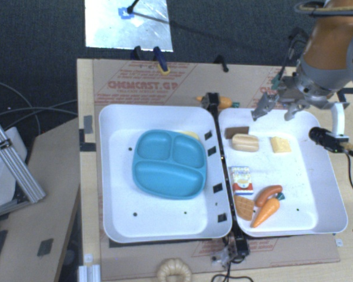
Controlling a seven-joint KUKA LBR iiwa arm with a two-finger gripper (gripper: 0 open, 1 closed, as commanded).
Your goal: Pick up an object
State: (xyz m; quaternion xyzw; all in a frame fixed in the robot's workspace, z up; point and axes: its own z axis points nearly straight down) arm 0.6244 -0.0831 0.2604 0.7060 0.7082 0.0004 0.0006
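Observation:
My gripper (pixel 277 110) hangs above the far edge of the right bin (pixel 317 175), its two fingers spread apart with nothing between them. Below it in that bin lie a tan bread roll (pixel 245 142) on a brown slab (pixel 237 132) and a pale yellow cheese piece (pixel 280 144). Nearer the front sit a small white and red carton (pixel 242 179), a waffle-like cracker (pixel 244 207), a red sausage (pixel 267 194) and an orange carrot (pixel 266 212).
The left bin (pixel 123 216) holds a blue divided plate (pixel 169 163) with something yellow behind it. A black divider with clips (pixel 222 169) runs between the bins. A yellow-orange object (pixel 223 103) lies behind the bins. A shiny sheet (pixel 127 16) lies at the back.

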